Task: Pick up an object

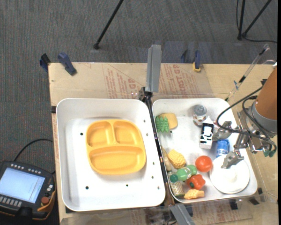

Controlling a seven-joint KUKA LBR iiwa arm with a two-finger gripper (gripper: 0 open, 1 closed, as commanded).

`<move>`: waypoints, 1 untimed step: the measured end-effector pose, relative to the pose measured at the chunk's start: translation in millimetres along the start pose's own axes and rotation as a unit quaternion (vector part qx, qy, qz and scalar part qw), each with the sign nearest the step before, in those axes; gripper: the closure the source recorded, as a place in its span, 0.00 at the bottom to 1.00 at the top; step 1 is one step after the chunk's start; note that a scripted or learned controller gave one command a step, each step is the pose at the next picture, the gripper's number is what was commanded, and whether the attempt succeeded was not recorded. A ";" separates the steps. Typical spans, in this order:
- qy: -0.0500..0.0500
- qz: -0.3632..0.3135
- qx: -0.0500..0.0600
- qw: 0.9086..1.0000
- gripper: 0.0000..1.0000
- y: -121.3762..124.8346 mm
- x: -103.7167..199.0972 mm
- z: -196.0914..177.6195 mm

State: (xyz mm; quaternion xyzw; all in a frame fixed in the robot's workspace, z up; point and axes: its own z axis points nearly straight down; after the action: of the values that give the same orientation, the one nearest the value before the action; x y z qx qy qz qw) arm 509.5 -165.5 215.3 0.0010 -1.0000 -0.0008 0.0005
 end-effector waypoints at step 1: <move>0.001 -0.050 -0.001 0.999 0.00 8.9 -1.4 130.1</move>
State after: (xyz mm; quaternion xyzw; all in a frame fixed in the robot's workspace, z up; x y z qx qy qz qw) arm 510.8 -156.3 85.2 0.0509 -0.9987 -0.0014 0.0012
